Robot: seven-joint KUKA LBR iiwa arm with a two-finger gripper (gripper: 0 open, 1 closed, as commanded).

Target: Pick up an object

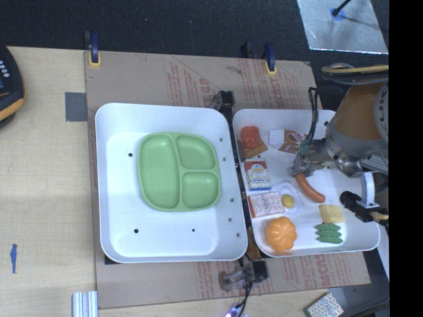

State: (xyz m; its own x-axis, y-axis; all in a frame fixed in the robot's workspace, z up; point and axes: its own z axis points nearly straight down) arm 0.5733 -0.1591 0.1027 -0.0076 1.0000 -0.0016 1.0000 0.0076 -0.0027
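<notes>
The right bin (pixel 256 120) holds several toy foods: a red piece (pixel 250 138), a small carton (pixel 258 175), a flat pink-and-white packet (pixel 266 204), a yellow ball (pixel 287 201), an orange pumpkin (pixel 280 234), a sausage (pixel 310 188), a yellow cheese block (pixel 330 213), green pea pods (pixel 328 234) and a brown packet (pixel 293 140). My gripper (pixel 305 164) reaches in from the right and hangs low over the upper end of the sausage. Nothing shows clearly between its fingers.
The left bin (pixel 119 236) holds a green divided plate (pixel 179 171). Clamps sit between the bins at the top (pixel 225 100) and bottom (pixel 246 275). A black cable (pixel 313 114) loops above the gripper. A yellow-black device (pixel 9 81) lies at the far left.
</notes>
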